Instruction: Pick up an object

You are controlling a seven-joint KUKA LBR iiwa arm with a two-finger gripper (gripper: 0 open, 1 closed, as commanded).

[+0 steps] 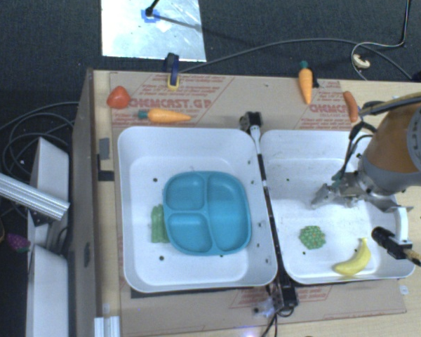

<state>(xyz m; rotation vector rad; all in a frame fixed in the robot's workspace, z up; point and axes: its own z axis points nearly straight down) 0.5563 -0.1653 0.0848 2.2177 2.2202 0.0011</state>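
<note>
The grey two-finger gripper (328,194) hangs low over the middle of the right shallow white bin (295,153); whether it is parted, or grips anything, cannot be told. A round green pea cluster (311,237) and a yellow plastic banana (355,260) lie near that bin's front edge, seemingly untouched.

One fixed overhead camera, slanting down on both white bins (196,146), arm (400,149) entering from right.

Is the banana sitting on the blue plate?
No, the banana lies in the right bin near the green peas, while the blue plate is in the left bin.
</note>
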